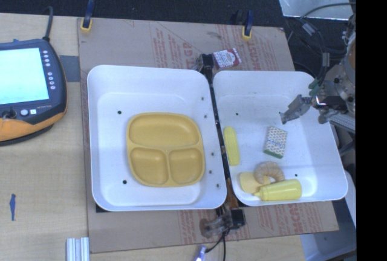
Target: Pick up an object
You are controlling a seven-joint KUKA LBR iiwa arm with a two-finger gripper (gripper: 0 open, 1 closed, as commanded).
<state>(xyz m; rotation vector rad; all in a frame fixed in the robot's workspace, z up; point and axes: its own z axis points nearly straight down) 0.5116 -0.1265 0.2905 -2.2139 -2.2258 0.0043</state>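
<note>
In the right bin (254, 87) lie several objects. A small pale green box (276, 141) sits near the middle. A long yellow piece (230, 145) lies against the left wall. At the front are a tan ring-shaped pastry (268, 173), a yellow bottle (280, 191) on its side and a yellow wedge (247, 182). My gripper (296, 110) hangs over the right bin's far right part, above and to the right of the green box, with nothing seen in it. The arm's wrist is cut off at the view's right edge.
The left bin (109, 81) holds a yellow divided tray (164, 149). A tablet-like pendant (27, 87) lies on the bench at the left. A small red and white packet (226, 58) rests behind the bins. Clamps hold the cardboard sheet at the back.
</note>
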